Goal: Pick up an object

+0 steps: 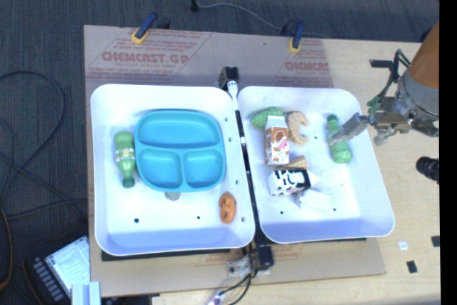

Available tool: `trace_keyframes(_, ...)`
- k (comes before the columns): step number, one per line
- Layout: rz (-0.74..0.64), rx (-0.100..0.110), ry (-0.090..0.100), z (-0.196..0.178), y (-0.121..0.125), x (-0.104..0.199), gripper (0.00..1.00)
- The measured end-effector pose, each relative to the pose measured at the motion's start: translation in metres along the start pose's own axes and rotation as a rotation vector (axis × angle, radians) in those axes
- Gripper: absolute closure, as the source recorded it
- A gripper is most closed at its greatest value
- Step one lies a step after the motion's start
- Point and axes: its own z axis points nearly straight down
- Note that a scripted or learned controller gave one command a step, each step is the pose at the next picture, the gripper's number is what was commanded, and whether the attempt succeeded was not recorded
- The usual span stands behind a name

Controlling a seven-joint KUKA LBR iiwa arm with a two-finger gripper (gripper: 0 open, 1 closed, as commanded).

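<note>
My gripper (365,126) hangs over the right rim of the right bin (371,221), with the grey wrist and orange band behind it at the view's right edge. Just to its left, a small green bottle (338,143) lies in that bin, close to the gripper's tip; I cannot tell whether they touch. Further left lie a brown and white carton (277,144), a black and white cow-patterned carton (288,182), a tan pastry-like piece (297,124), a green item (264,116) and a white piece (318,200).
The left bin (107,228) holds a blue divided tray (178,151), a green bottle (125,157) at its left and an orange item (227,207) near the front right. Both bins sit on a cardboard sheet (143,57) held by clamps.
</note>
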Motion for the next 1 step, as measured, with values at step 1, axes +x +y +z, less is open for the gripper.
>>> trace_keyframes(1, 0.001, -0.001, 0.000, 0.1443, 0.0096, 0.0306, 0.00)
